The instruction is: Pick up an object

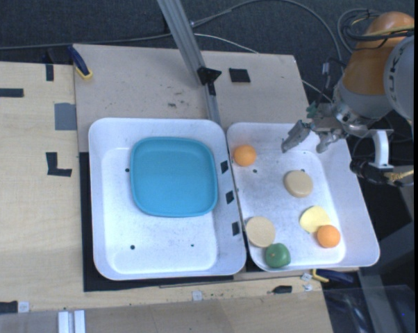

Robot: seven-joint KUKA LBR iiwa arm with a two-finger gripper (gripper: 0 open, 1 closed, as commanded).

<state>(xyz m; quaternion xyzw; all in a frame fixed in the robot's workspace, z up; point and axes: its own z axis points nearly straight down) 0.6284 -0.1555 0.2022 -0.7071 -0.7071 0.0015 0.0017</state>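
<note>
With nothing yet grasped, the gripper (pixel 308 139) is seen spread apart above the right bin (pixel 358 214), where a tan disc (pixel 298 183) lies just below it; a descent onto one object is judged to be required next.

The grey metal arm (pixel 375 96) is thick and rounded, with a smooth, slightly glossy shell. Above the wrist it carries a broad orange band (pixel 369 68), and a second rounded orange part (pixel 389 23) sits higher up at the frame's top right. Thin black cables (pixel 348 23) loop beside that upper part. Below the grey wrist is a paler silver block with small dark fittings, from which two slim dark-grey metal fingers (pixel 292 139) project. A white curved bracket (pixel 380 148) and a black cable lie beside the wrist.
</note>
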